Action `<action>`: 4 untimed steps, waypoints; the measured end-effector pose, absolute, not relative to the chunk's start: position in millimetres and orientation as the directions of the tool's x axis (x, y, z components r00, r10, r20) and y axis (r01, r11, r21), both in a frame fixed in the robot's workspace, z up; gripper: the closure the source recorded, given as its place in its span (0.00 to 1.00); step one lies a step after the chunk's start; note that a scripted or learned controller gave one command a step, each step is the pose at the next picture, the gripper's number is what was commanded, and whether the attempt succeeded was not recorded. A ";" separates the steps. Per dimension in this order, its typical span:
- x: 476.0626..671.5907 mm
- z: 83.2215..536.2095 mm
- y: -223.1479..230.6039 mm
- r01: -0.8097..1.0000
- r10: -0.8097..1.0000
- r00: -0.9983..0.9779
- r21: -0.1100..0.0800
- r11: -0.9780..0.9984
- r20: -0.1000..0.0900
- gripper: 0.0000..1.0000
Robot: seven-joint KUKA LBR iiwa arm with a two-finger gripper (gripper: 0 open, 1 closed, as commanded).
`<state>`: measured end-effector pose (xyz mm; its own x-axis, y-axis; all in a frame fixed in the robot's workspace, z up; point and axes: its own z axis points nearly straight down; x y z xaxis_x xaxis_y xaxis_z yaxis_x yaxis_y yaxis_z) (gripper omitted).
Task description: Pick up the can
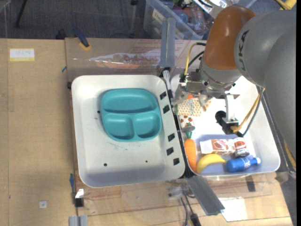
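Nearest you, along the front wall of the right bin [268, 169], lie a banana [209, 161] and a blue bottle [241, 164], almost end to end. A carrot [190, 153] lies against the bin's left wall, just beside the banana. Just behind the banana and bottle you'll see a flat white packet [219, 146] with red print, and a small red-and-dark item [241, 147] touching its right end; what that is you cannot tell.

In the left bin [89, 166] a teal plate [130, 113] with three compartments sits flat in the far half, well apart from everything else.

Farther back in the right bin, close to the wall between the two bins, lies what looks like the can [189, 109], with an orange-and-white pattern. A smaller thing with red and green spots [188, 123] lies just in front of it. The claw [203, 96] is right over the can's far end, under the arm's orange band [225, 29]. You cannot tell whether the claw is released or clenched, or whether it touches the can.

Behind the bench stands a clear tub [188, 13] of mixed clutter.
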<state>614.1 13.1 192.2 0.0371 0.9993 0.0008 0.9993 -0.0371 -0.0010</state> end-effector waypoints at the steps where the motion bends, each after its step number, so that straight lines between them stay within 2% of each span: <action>1: 644.5 157.2 67.4 0.998 0.998 0.057 0.029 -0.057 0.001 1.00; 2: 525.2 184.6 40.8 1.000 1.000 0.023 -0.002 -0.023 0.001 1.00; 3: 498.5 164.8 80.0 0.996 0.996 0.090 0.014 -0.089 -0.023 1.00; 4: 499.4 158.6 85.8 0.992 0.992 0.121 0.025 -0.120 -0.029 1.00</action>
<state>499.4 85.8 158.6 0.1205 0.9923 -0.0286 0.9925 -0.1198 0.0250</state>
